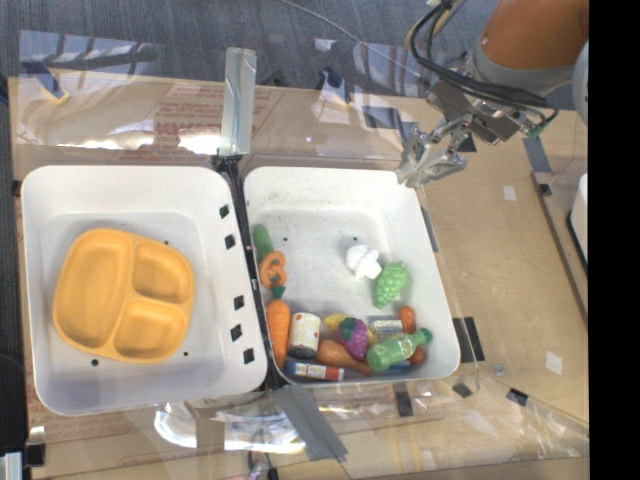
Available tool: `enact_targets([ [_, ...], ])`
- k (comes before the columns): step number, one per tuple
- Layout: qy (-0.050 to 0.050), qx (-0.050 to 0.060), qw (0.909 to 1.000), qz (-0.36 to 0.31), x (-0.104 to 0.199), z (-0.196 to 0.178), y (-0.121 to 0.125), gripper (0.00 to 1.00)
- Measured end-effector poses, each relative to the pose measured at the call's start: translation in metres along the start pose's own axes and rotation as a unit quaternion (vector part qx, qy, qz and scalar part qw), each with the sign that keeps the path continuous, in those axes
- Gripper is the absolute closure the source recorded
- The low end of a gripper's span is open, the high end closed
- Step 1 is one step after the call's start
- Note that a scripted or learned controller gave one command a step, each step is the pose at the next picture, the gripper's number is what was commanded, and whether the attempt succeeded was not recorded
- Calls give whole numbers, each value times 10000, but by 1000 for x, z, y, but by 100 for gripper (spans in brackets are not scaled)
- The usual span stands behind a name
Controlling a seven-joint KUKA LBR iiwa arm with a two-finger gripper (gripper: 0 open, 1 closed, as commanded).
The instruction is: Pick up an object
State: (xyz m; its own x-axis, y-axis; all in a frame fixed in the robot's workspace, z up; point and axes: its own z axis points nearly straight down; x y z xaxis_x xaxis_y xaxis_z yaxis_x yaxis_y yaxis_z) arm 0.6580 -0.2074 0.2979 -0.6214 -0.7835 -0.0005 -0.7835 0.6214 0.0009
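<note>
White moulded plastic, two shallow bins with rounded corners, side by side on a tan bench [500, 268] under glossy clear sheeting and grey tape.

Left bin [60, 193]: one yellow-orange divided tray [122, 295], smooth, three compartments, rounded outline.

Right bin [320, 193]: floor lightly speckled. Toy foods, mostly piled along the near edge and the left wall:
- carrot [278, 330], orange, tapered, lying along the left wall;
- small orange ring-shaped piece [272, 268] above it, with a green piece [261, 239] beyond;
- white lumpy piece [361, 260] near the middle, apart from the pile;
- green grape cluster [391, 283], knobbly, just beside the white piece;
- green bottle [393, 350], purple piece [354, 334] and small labelled cans in the near pile.

Claw [428, 160]: pale metal, hanging over the right bin's far right corner, above the rim; nothing seen between its fingers. How far it is open cannot be told.
</note>
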Motion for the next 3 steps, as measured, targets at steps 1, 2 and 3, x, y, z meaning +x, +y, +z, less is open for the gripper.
enact_targets([
  [1,-2,-5,9823,-1874,0,12,0,100],
  [2,-11,23,9745,-2244,0,-3,0,100],
  [3,-24,46,9742,-2258,-2,-14,-1,100],
])
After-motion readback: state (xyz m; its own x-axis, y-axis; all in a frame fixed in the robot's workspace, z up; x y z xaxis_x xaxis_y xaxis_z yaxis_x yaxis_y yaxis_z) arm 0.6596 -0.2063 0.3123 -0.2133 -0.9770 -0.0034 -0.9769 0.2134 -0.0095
